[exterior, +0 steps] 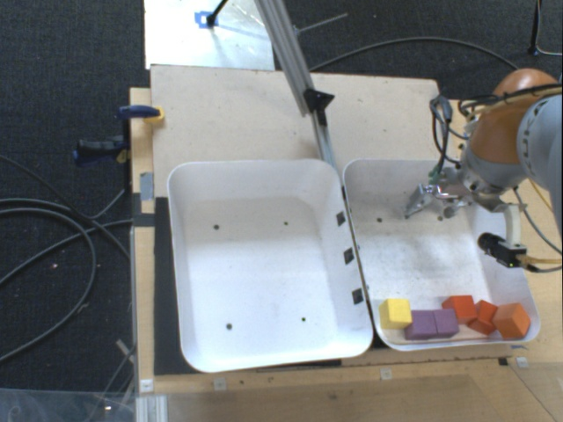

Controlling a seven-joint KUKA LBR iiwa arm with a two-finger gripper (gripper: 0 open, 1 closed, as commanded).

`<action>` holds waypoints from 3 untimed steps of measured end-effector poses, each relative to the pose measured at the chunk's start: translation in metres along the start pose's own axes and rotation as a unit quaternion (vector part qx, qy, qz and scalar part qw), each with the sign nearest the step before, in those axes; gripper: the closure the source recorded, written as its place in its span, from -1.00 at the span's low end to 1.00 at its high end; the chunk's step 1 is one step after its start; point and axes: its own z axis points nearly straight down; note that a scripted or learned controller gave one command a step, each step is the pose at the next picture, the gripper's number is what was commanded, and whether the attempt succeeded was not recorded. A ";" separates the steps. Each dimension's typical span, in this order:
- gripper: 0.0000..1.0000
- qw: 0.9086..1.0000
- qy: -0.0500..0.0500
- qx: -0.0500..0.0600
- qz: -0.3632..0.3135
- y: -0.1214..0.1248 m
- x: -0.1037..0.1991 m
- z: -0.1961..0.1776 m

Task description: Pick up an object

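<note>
Several small blocks lie along the near edge of the right bin (387, 192): a yellow block (396, 312), a purple block (431, 323), a red-orange block (459, 307), a second red one (482, 316) and an orange one (512, 320). My gripper (413, 207) hangs over the far part of the right bin, well behind the blocks and apart from them. It points toward the bin's left wall, and nothing shows in it. The grey arm with its orange band (519, 86) comes in from the right.
The left bin (189, 183) stands beside the right one, sharing a wall marked with black tabs. A slanted metal pole (290, 51) crosses above the bench from the top. A blue clamp (132, 112) grips the bench's left edge. Cables lie on the floor at left.
</note>
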 end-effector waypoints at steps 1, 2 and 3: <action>-1.00 1.000 0.000 0.001 0.001 -0.059 0.001 0.001; -1.00 1.000 0.001 0.000 -0.002 -0.088 0.043 0.001; -1.00 1.000 0.000 -0.003 -0.003 -0.069 0.072 0.000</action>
